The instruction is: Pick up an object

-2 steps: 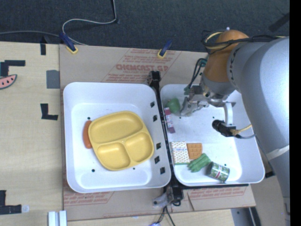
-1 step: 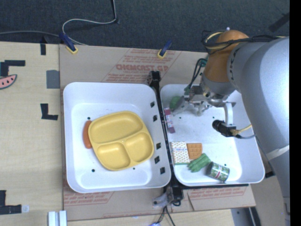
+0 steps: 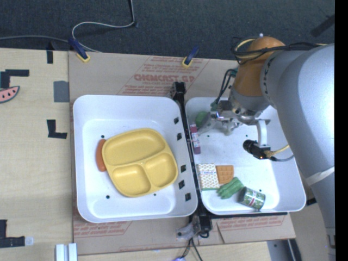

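Near the right bin's point(image 3: 283, 197) front edge lie a green can point(image 3: 251, 198), a green pepper point(image 3: 230, 188) and a waffle point(image 3: 224, 173), while my pincer point(image 3: 224, 119) hangs at its far-left corner beside a green object point(image 3: 202, 118), grip state unclear.

On the cardboard sheet point(image 3: 157, 78) beneath my bins, red print reads "CHEMCAST GP"; smaller lines are illegible.

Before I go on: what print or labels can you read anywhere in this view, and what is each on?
"CHEMCAST GP", red, on the brown cardboard sheet behind the bins.
More red print along that sheet's front edge: too small to read.
Label on the green can: blurred, unreadable.
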### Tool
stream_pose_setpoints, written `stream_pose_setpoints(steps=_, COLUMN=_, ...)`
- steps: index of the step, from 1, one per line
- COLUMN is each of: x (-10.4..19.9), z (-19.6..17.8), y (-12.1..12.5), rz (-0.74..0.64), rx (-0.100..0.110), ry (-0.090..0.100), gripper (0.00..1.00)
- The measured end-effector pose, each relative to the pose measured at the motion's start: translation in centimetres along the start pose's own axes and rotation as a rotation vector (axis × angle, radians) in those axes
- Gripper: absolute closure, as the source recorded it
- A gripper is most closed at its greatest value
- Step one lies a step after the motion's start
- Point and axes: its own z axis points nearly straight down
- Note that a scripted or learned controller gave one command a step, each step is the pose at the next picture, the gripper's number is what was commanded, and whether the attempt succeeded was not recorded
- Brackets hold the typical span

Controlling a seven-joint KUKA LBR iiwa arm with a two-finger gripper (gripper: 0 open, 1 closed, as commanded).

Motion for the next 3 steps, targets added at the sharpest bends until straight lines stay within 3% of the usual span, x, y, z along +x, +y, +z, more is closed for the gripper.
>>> stream_pose_setpoints(steps=1, x=0.03, z=-0.91, y=-0.09, rz=-0.001, rx=0.003, ry=0.000, gripper=1.00)
stream_pose_setpoints(steps=2, x=0.03, z=-0.91, y=-0.09, rz=-0.001, rx=0.003, ry=0.000, gripper=0.00)
stream_pose_setpoints(steps=3, x=0.07, z=-1.83, y=-0.14, rz=-0.001, rx=0.004, ry=0.001, gripper=1.00)
